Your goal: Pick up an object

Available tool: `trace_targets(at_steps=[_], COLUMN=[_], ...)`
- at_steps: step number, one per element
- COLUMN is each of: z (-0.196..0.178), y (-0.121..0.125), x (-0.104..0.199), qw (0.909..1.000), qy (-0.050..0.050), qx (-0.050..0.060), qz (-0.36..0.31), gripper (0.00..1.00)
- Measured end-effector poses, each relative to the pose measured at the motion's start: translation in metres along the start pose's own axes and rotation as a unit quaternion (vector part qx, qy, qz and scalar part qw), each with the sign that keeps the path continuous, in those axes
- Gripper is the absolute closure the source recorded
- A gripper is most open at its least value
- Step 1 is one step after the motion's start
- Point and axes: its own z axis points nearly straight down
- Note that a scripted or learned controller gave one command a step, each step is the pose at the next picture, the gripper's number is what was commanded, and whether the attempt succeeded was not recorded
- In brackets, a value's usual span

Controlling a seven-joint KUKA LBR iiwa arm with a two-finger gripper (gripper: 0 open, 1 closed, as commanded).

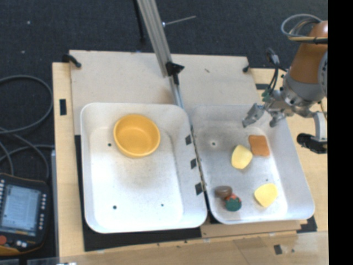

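The arm (306, 65) comes in from the right, its orange band above the wrist, and the gripper (262, 116) hangs over the far part of the right bin (300, 186); its two fingers stand apart, open, with nothing between them; one fingertip (250, 119) points left and near, the other sits to the right by the bin's far right rim.

Just near of the gripper lies an orange-brown block (259, 146), close below the fingers but apart from them; touching or just beside its left near corner lies a pale yellow piece (241, 157); a second yellow piece (266, 195) lies nearer still, towards the bin's near right corner, well apart from the gripper; a small brown object (223, 191) and a green and red object (233, 203) sit together at the bin's near left.

The left bin (138, 203) holds a yellow bowl (137, 135), upright, in its far part; a metal rail (156, 32) slants down from the far side towards the gap between the bins.
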Motion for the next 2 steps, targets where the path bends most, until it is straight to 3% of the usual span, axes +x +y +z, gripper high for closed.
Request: trace_targets(at_steps=[1,2], z=[0.063,0.078], y=[0.0,0.0], x=[-0.004,-0.006], qw=[1.0,1.0], qy=[0.0,-0.001], qx=[0.001,-0.002], qz=[0.002,0.002], gripper=[0.0,0.0])
